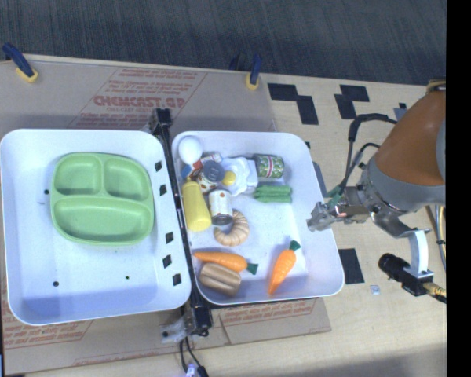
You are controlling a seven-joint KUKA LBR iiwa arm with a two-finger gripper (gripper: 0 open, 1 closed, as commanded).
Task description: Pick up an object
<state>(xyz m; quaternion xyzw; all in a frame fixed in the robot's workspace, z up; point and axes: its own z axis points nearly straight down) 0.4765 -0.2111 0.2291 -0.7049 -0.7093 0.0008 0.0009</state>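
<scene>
The arm [412,151] is cut off at the right edge of the view, so that little more than its orange band and grey wrist is seen. The tool [320,216] is small and blurred at the end of the wrist, just over the right rim of the right bin [323,250]; whether it is apart or together cannot be told, and nothing is seen held in it. The heap of small things at the far end of the right bin is crowded and hard to make out: a white ball [189,148], a dark round can [269,166] and some white pieces are discerned, the rest being unclear. Nearest the tool, to its left and slightly toward the viewer, a toy carrot [281,265] lies tilted with its green top pointing toward the tool. A green bean-like piece [273,194] is seen just left of the tool and a little beyond it. Farther left, a ring-shaped pastry [232,229], a yellow bottle [195,206], a second carrot [220,260] and a bread roll [220,279] are laid. Well apart from the tool, in the left bin [16,234], a green divided plate [102,197] rests. Both bins are carried by the table [361,320].
</scene>
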